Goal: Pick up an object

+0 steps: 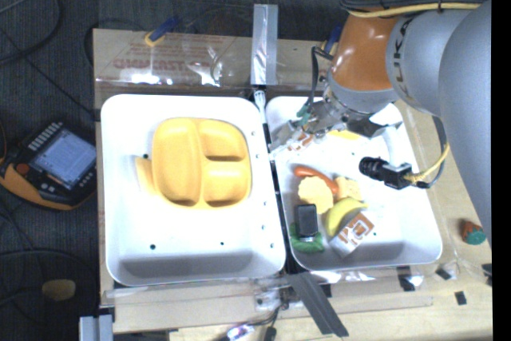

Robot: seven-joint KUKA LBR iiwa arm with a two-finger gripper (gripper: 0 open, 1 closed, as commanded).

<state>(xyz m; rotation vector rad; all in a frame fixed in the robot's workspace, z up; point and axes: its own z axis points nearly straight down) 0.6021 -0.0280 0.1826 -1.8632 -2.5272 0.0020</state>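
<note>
Yellow, orange and green toy pieces [331, 208] sit heaped in my right bin [415, 239]. Gripper [307, 128] above them; I cannot tell its state.

I could read little. Dark letters ran sideways down the grey arm [447, 52] beside its orange band, seemingly the maker's name, partly cut off. Faint reddish print showed on the clear plastic sheet [164, 64] behind the bins, too blurred to read.
</note>
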